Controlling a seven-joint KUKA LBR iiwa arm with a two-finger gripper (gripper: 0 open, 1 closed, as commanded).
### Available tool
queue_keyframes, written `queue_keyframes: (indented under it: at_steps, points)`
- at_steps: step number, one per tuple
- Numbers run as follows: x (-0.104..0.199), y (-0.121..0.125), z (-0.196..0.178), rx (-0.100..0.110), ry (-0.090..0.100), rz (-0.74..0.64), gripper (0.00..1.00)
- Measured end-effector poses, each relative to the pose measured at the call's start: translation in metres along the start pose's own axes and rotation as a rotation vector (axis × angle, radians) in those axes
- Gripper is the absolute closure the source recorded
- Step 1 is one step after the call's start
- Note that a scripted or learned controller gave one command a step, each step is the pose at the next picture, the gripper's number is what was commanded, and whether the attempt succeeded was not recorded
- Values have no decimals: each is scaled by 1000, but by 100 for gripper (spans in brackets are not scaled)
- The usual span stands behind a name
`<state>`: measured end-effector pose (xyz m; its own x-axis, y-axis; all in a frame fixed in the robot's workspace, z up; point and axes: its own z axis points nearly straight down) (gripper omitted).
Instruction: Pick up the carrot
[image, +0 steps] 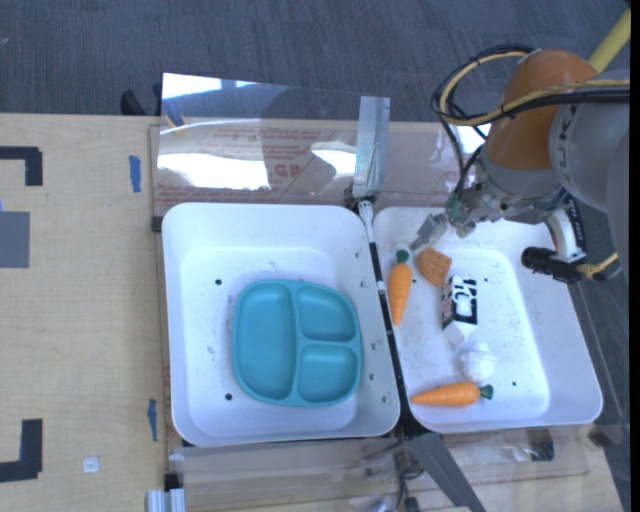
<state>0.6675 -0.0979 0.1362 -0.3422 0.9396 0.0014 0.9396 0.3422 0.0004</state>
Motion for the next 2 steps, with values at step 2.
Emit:
queue_keyframes:
  at_steps: [2]
  points:
    - [90, -61, -49, 1, -1, -149, 0]
